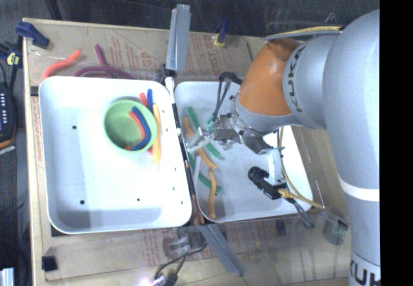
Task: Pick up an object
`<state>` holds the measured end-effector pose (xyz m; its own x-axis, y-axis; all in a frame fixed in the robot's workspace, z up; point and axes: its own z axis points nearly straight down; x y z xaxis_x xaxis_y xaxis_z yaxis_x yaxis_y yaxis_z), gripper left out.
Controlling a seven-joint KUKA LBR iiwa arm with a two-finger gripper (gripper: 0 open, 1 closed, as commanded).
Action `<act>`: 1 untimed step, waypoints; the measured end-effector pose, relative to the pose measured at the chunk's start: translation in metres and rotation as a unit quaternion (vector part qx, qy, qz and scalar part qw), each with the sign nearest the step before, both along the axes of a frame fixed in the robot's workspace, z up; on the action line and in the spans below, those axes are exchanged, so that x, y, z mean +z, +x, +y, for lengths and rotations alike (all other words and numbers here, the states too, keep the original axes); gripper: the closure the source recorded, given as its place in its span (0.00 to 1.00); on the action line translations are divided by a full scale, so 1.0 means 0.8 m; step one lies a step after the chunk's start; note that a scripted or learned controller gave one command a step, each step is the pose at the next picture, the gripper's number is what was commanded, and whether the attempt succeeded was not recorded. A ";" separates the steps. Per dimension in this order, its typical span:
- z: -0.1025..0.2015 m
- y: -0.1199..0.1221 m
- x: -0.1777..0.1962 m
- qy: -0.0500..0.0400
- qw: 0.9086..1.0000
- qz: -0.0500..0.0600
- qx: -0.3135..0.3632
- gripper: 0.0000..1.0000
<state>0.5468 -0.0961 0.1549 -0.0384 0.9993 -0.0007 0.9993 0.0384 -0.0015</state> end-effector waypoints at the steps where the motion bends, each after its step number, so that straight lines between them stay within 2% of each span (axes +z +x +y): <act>1: -0.033 0.056 -0.076 -0.001 0.999 -0.003 0.050 0.00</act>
<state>0.5917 -0.1221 0.0941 -0.1381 0.9904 -0.0023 0.9904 0.1381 0.0040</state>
